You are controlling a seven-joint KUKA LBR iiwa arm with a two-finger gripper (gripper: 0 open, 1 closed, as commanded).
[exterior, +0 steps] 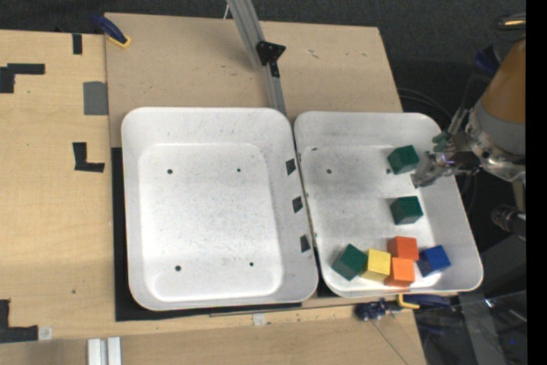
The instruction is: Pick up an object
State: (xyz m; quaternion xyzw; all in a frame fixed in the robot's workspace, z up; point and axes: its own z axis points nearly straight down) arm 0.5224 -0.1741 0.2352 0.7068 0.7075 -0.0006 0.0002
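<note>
- Blocks are lying close together at the near end of the right bin (pixel 359 132): a blue block (pixel 434 259), two orange blocks (pixel 402 249) (pixel 401 271), a yellow block (pixel 378 262) and a dark green block (pixel 349 261). They are touching or almost touching, so I think they are hard ones to grab right now.
- A little farther up, a green block (pixel 406 209) is sitting by itself on the white floor of the bin, with bare space all around it. This looks like an easy one to take.
- Farther still, another green block (pixel 402 158) is sitting near the right wall of the bin, and the pincer (pixel 430 170) is hanging just beside it, on its right.
- I cannot tell if the pincer is spread or pressed together; it is too small and dark. Nothing is showing in its grip.
- To do this step well, the arm (pixel 504 111) should be sliding the pincer left until it is right over the far green block, going straight down with one finger on each side, then squeezing and lifting slowly.
- It should be taking care with the bin wall, which is close by and could bump a finger.
- The left bin (pixel 137 132) is lying beside it on the bench (pixel 171 55).
</note>
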